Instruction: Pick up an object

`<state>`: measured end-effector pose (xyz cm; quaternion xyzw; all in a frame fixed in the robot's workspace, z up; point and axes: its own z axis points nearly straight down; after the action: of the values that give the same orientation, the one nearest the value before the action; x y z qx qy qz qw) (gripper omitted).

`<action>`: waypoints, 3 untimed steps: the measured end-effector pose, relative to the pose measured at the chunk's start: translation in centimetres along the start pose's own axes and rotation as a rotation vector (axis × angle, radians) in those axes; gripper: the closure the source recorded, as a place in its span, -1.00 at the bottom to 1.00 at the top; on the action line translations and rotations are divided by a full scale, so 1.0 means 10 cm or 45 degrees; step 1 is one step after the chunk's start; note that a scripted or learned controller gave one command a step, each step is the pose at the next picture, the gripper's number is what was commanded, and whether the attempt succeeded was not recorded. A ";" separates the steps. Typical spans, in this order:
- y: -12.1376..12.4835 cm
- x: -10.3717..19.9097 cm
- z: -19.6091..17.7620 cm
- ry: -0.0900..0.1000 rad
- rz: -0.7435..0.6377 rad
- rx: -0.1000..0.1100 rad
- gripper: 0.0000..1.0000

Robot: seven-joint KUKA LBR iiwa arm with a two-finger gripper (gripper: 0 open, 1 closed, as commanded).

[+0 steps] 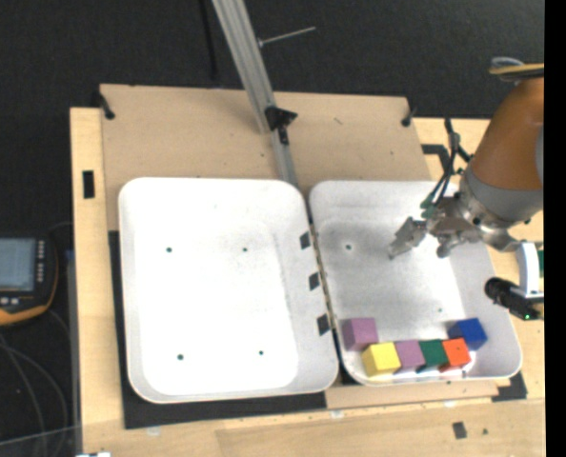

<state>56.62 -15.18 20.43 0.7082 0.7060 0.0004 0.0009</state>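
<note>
Here, your blocks sit packed along the near edge of the right bin (378,208).

Nearest you, the yellow block (381,358), a purple block (410,354), the green block (433,353) and the orange block (455,352) touch in a row; another purple block (361,331) and the blue block (469,331) lie just behind. They look light, stiff and smooth, so pinch flat opposite faces. Farther back, the gripper (423,235) hangs over bare floor, fingers spread, holding nothing.

Bright, even overhead light; the white bins (216,284) glare slightly, soft shadow lies under the gripper (422,236), focus mildly soft.
</note>
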 end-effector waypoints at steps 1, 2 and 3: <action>0.01 -0.02 -0.11 -0.002 0.003 -0.004 1.00; -0.06 0.78 -0.20 0.004 -0.015 0.001 1.00; -0.02 1.88 0.09 0.004 -0.015 0.006 1.00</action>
<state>56.45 3.65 19.53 0.7040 0.7102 -0.0002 -0.0020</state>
